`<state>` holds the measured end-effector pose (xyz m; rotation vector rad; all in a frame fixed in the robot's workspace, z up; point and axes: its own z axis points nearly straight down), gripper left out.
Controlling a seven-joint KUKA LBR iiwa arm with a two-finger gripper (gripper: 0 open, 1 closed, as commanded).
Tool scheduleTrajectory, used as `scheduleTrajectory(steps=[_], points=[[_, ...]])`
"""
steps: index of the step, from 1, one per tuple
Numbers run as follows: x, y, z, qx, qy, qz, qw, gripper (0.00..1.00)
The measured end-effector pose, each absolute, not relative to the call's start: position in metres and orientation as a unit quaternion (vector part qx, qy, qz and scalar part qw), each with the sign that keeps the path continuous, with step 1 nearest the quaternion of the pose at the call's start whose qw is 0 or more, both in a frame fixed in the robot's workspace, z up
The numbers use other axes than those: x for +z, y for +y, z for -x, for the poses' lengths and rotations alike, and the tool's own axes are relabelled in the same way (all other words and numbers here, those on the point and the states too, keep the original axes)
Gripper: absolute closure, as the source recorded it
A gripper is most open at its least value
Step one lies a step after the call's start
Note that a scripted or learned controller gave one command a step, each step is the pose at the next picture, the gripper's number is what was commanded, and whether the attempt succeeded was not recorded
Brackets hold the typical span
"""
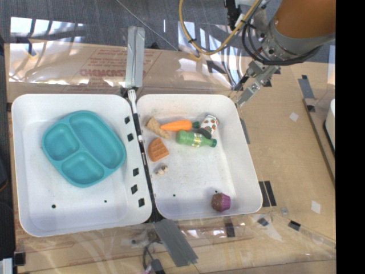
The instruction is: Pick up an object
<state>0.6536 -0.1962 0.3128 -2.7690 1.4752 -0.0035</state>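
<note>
- Gripper (246, 91) hangs above the right bin's (245, 153) back right corner; can't tell its state, nothing seen in it.
- Back cluster, touching: carrot (176, 125), green bottle (195, 140), small cup (210, 122), cone (154, 126).
- Waffle (158, 149) and small shell (161, 169) near the left wall.
- Purple ball (221, 202) alone at the front edge, open floor around it.
- Left bin (28, 210): blue 3-part plate (83, 148).

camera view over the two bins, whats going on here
A grey and orange robot arm hangs above the right bin's far corner, its hand holding nothing. That bin holds a carrot, green bottle, small cup, waffle piece and purple item. The left bin holds a teal divided plate.
</note>
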Motion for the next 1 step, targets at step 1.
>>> scheduleTrajectory(steps=[1], points=[[0.2982, -0.1953, -0.6517, -0.001, 0.32, 0.947, 0.002, 1.0]])
